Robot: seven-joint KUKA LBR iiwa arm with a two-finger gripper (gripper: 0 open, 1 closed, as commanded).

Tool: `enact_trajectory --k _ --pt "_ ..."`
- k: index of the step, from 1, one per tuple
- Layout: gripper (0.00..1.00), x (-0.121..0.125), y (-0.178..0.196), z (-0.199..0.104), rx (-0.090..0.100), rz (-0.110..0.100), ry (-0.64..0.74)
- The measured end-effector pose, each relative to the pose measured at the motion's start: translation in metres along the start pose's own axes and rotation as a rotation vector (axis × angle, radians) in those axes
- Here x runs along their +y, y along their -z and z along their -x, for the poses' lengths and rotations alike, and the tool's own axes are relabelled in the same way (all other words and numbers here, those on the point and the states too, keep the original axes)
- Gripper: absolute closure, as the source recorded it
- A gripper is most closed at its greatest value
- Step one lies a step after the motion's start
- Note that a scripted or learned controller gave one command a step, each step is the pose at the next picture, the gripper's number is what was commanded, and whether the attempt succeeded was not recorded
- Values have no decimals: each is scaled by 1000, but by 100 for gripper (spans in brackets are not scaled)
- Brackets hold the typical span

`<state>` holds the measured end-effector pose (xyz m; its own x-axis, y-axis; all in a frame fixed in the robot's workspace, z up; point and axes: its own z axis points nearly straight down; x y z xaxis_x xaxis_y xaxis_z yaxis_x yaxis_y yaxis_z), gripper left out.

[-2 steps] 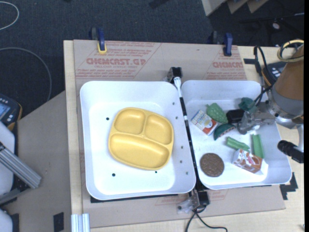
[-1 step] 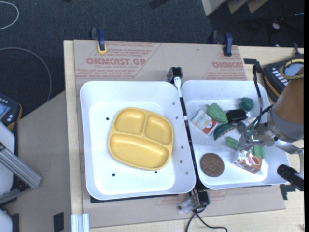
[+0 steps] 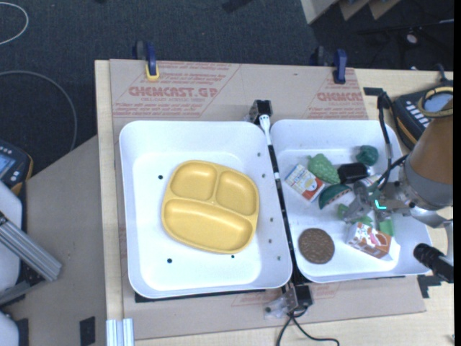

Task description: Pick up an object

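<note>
- Looks to me like the reach-in stage. The gripper (image 3: 362,205) is down low in the right bin (image 3: 403,265), in the middle of the clutter, and nothing is visibly lifted.
- Honestly can't tell from here whether the gripper is open or closed, and I don't see anything held in it.
- Closest candidates are the red-and-white packet (image 3: 369,241) just on the near side of it and a dark green piece (image 3: 335,194) just beside it on the left.
- My guess at the next move: settle on one of those two, close on it, then go straight up without dragging the neighbours along. It's crowded in there, so snagging two things seems the likely way to flub it.
- Head count: two bins.
- The left bin (image 3: 137,193) has one yellow plate (image 3: 210,206) with three compartments.
- The right bin has one packet, one small carton (image 3: 303,182), one brown disc (image 3: 316,244) and three green pieces. The other two are a lighter one (image 3: 323,168) and a dark lump (image 3: 368,153) at the back.
</note>
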<state>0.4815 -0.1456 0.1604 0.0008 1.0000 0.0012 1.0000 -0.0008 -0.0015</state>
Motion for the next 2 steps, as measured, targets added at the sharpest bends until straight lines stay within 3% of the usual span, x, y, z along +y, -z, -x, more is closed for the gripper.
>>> enact_trajectory --k 1,2 --pt "0 -3 -79 21 -1 0 -1" --pt "0 -2 -76 0 1 -1 2"
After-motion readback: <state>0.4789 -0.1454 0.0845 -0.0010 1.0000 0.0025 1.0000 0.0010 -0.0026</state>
